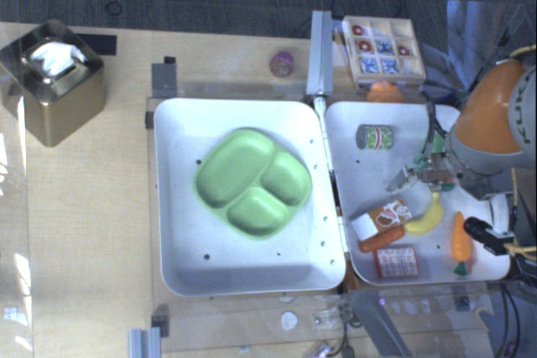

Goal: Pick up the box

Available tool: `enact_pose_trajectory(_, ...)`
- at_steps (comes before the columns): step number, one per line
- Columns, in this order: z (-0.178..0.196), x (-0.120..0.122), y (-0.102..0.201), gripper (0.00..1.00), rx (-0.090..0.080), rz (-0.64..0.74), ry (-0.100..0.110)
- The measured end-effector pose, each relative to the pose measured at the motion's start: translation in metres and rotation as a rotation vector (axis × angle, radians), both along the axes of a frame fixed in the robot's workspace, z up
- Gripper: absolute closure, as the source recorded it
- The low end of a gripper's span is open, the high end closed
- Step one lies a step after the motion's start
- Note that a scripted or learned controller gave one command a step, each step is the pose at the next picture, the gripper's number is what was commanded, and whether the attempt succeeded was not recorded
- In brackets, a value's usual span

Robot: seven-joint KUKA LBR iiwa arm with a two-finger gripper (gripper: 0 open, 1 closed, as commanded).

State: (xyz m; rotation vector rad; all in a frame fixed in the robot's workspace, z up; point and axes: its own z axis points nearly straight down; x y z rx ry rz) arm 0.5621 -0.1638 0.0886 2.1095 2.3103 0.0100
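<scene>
Right now my tool hangs low over the right bin, near its middle, below my grey arm and its rounded orange band. Whether it is spread or pressed together I cannot tell; the metal parts there blur into one another against the white plastic.

What I take for the box lies flat near the front edge of that same bin: a small reddish rectangular carton with fine print on its face, well apart from my tool. Just above it sits a white and brown packet with a glossy wrapper, and an orange carrot-shaped piece lies slantwise between the two. A curved yellow banana rests beside the packet, close under my tool. A second, stubbier carrot with a green tip stands toward the bin's right side. A small green-labelled can lies on its side at the back of the bin.

The left bin holds a smooth green moulded tray with three rounded compartments. On the pale wooden worktop I see a brass-coloured square tissue holder with white tissue, a small purple ball, and a flat board with red and blue patterned tiles behind the right bin.
</scene>
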Motion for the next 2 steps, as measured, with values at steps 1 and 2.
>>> enact_pose_trajectory(1,-0.002,0.071,0.014,0.0,0.003,0.086,0.004)
enact_pose_trajectory(2,-0.002,0.1,0.059,0.0,-0.008,0.104,0.051)
